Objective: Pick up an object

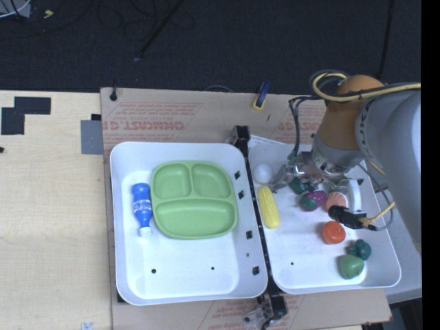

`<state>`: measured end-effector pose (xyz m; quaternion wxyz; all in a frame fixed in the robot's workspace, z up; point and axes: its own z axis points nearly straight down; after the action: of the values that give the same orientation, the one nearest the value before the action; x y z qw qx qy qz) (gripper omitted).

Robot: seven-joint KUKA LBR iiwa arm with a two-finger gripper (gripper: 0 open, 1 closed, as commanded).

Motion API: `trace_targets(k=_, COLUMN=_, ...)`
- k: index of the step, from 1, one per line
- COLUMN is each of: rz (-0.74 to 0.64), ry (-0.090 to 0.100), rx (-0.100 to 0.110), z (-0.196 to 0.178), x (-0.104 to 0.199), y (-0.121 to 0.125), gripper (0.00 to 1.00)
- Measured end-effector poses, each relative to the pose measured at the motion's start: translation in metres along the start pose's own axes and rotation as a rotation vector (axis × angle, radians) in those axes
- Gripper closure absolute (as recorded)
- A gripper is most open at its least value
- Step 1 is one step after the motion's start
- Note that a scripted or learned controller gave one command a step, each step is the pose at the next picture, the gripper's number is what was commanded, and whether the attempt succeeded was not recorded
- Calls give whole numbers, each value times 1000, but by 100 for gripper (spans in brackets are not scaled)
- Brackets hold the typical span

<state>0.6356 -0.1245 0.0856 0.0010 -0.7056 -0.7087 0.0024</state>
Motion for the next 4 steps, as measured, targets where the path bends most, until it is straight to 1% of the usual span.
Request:
trace_targets(k=1, rz=1, ry=2, rx=-1, z=-13, x=0, y=1, gripper=100)
trace_targets(k=2, rz=3, ry=1, rx=-7, z=-64, x=-8, y=-2, gripper=100)
trace_targets(k=4, rz=5, ry=2, rx=-6, z=-144, x=-14, y=-5, gripper=100)
